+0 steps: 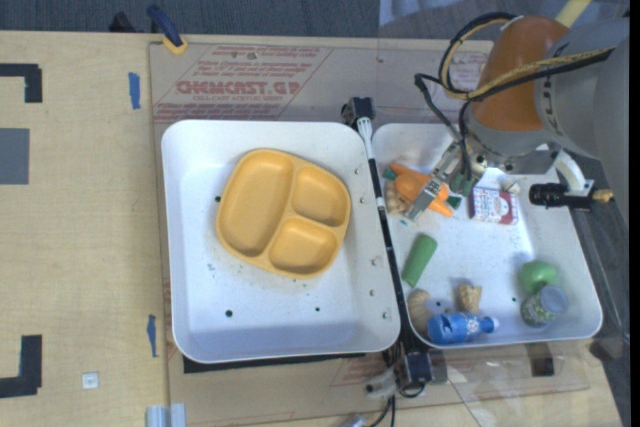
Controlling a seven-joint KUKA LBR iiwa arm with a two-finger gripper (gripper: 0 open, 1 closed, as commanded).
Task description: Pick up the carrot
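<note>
Wooden bench [80,245] with two white bins; arm over the right bin [585,260].
Gripper [438,192] poised at the carrot [408,181], upper left of that bin; finger state cannot be told. Approach step: next, confirm closure, then lift.

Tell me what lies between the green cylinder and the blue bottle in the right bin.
In the camera view, a small brown lump sits between the green cylinder and the blue bottle, on the right bin floor, close to the bottle's left end.
</note>
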